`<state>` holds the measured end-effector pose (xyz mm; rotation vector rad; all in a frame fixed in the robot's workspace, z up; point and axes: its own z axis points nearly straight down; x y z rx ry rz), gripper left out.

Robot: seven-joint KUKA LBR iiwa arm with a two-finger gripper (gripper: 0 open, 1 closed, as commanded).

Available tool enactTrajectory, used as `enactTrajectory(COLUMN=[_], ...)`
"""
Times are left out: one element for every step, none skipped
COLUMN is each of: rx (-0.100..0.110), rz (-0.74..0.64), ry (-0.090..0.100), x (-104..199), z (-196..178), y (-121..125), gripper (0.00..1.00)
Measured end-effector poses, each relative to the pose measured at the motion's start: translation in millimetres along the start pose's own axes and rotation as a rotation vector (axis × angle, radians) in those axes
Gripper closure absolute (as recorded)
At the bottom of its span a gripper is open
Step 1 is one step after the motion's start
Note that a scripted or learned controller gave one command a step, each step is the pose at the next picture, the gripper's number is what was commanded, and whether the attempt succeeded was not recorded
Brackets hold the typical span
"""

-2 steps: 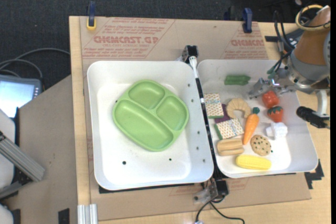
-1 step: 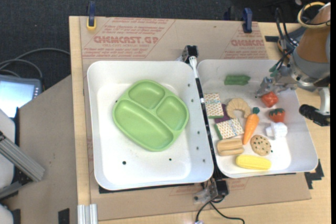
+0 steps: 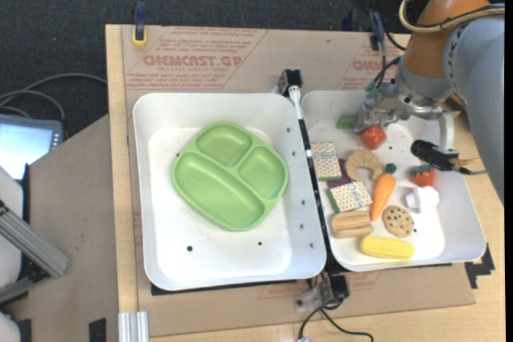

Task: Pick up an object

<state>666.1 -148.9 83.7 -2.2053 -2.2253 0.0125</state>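
Reaching in from the right, the gripper (image 3: 380, 116) hangs low over the back part of the right bin (image 3: 473, 230), just above a red tomato (image 3: 372, 138). From this slant I cannot tell whether the gripper is parted or closed, and I see nothing lifted clear of the bin floor. I therefore judge the pick not yet made: the approach looks about complete, while the grasp and the lift are left. The tomato rests on the bin floor and lies closest to the gripper, so I take it as the likely target.

Other contents of the right bin:
- a small green piece (image 3: 346, 122) near the tomato, toward the left bin
- a croissant (image 3: 365, 164) in front of the tomato
- a carrot (image 3: 384, 193), a cookie (image 3: 397, 221), a bread roll (image 3: 351, 223) and a corn cob (image 3: 386, 247) toward the front
- two patterned packets (image 3: 324, 159) by the inner wall
- a strawberry (image 3: 423, 176) and a white piece (image 3: 422, 199) toward the arm's side

The left bin (image 3: 152, 196) bears a green divided plate (image 3: 231, 175), well apart from the work.

Obstacles, as I judge them: the green piece and the croissant crowd the tomato on two sides, and a round tomato may roll out of a poorly centred grasp
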Motion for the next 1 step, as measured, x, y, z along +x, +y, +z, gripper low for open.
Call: enactTrajectory(rx=[-0.016], rz=[0.001], ry=[0.004], x=[87.0], z=[-107.3], y=[-56.2], gripper=[1.0])
